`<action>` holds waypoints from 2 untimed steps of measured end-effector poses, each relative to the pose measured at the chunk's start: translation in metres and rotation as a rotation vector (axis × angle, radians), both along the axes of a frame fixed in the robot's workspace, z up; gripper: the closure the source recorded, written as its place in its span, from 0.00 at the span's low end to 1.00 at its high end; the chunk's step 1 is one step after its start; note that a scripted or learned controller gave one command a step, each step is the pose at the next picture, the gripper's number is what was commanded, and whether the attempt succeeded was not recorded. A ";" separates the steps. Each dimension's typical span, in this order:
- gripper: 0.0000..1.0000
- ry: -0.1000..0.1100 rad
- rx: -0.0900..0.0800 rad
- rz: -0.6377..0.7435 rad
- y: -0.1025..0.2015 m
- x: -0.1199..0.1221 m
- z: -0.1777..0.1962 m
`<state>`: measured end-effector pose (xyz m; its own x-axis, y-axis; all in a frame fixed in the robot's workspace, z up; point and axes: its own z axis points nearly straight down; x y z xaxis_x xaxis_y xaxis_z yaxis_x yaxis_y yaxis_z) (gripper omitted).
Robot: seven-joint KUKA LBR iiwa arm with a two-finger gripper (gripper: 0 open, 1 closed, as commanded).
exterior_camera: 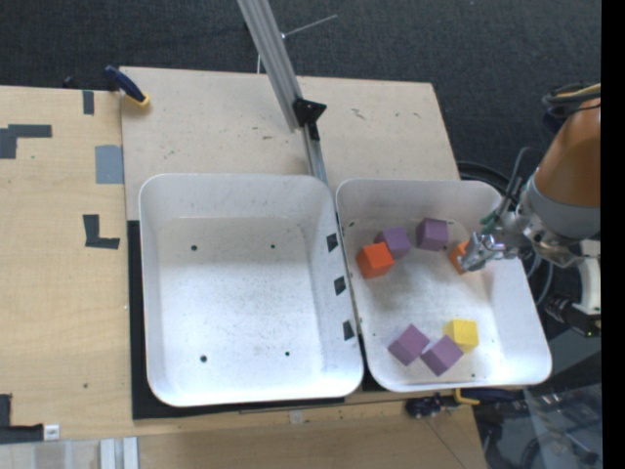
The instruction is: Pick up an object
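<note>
My gripper (475, 254) hangs low over the right side of the right bin (518, 335), its arm entering from the right. A small orange block (456, 253) shows just at the gripper's left edge, partly hidden by it. Further left in the same bin lie an orange cube (374, 259) and two purple cubes (395, 241) (433, 233). Near the bin's front sit two more purple cubes (409, 343) (441, 356) with a yellow cube (463, 333) beside them.
The left bin (156, 262) stands beside the right one, sharing a raised middle wall. A slanted metal rail (269, 42) crosses the back of the bench and ends at a black clamp (309, 111). A blue-and-yellow tool (127, 84) lies at the back left.
</note>
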<state>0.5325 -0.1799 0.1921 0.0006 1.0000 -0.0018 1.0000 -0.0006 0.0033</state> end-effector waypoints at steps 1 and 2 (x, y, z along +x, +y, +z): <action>1.00 0.000 0.001 0.002 0.000 0.001 0.036; 1.00 0.004 0.003 0.008 0.058 0.014 0.031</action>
